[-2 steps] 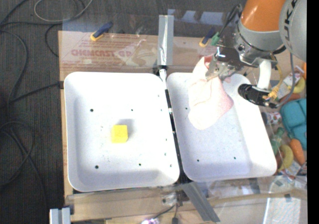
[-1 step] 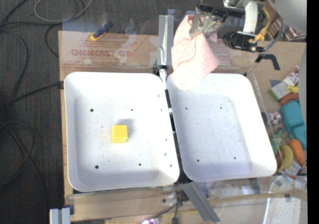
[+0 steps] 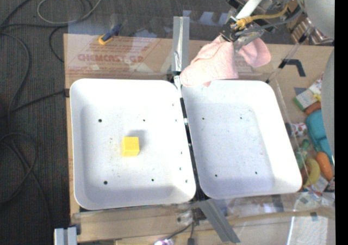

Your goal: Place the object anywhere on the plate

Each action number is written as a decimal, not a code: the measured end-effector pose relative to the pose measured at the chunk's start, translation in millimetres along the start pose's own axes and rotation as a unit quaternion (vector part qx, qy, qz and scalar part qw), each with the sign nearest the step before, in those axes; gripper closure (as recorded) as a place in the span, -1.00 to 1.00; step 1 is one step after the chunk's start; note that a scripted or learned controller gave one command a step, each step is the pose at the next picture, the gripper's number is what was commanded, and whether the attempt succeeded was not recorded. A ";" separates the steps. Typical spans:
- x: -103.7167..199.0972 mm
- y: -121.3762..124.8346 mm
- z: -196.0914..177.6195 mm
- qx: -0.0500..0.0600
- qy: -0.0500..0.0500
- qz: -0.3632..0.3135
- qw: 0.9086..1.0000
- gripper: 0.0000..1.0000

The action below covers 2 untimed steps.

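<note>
Two white bins sit side by side: the left bin (image 3: 87,129) and the right bin (image 3: 272,129). The gripper (image 3: 237,32) pinches a pink cloth (image 3: 217,61) above the right bin's far edge. A yellow block (image 3: 130,146) lies in the left bin. I see no plate, so the next move probably needs finding one to drop onto.
</note>
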State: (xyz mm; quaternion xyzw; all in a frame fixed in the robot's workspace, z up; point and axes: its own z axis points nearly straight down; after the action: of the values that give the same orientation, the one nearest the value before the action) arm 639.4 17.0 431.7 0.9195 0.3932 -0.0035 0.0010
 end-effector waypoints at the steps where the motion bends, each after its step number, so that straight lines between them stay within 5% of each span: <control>1: 55.6 -95.2 105.1 0.002 0.000 -0.023 1.000 1.00; 2: 19.7 -95.3 120.1 0.002 0.000 0.120 0.993 1.00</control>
State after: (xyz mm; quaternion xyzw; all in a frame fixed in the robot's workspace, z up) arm 583.5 96.5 311.6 0.9601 0.2796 -0.0041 -0.0002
